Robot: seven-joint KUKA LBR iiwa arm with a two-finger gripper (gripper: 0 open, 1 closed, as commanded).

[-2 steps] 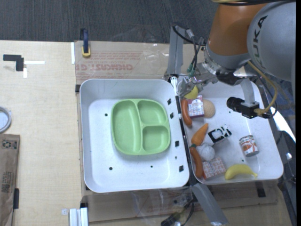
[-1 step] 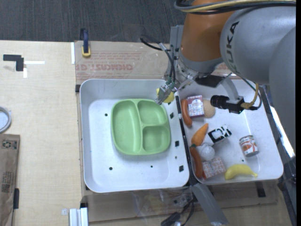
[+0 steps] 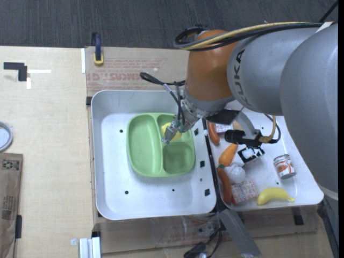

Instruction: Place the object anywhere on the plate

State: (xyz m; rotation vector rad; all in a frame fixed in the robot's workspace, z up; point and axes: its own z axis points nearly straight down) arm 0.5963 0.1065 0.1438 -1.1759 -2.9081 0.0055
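One yellow object (image 3: 166,129) sits clamped in the gripper (image 3: 172,134) just over the green plate's (image 3: 144,149) upper right compartment, so it's the drop step: next move calls for opening and lifting clear.

Jaws (image 3: 173,132) over green plate (image 3: 145,149), yellow object (image 3: 165,128)

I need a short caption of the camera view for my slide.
KUKA arm's claw over green divided plate in left bin, yellow object beneath it.
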